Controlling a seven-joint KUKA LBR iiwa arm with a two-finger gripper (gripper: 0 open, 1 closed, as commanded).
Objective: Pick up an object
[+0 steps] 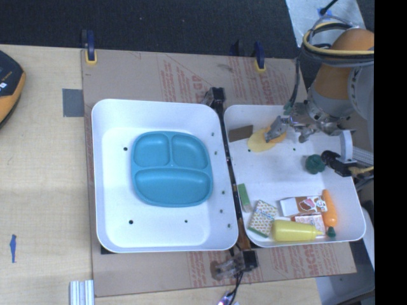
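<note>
The bench [44, 170] carries two white bins side by side. The left bin [114, 170] holds a blue divided plate [171, 168]; the right bin [280, 176] holds the loose things and is where the arm [337, 62] reaches in from the right.

The end effector [278, 130] hangs low over the far part of the right bin, and a flat yellow piece [259, 141] lies just beside it, toward the left bin and slightly nearer the camera, its long axis slanting up toward the fingers. It looks to touch or sit under the fingertips (whether it is truly pinched, I cannot tell, nor how far the fingers stand apart).

A dark green round thing [314, 164] sits near, on the arm's side. Well apart, along the near wall, lie a yellow bottle [294, 231], an orange carrot [329, 210] and small cartons [304, 206].
</note>
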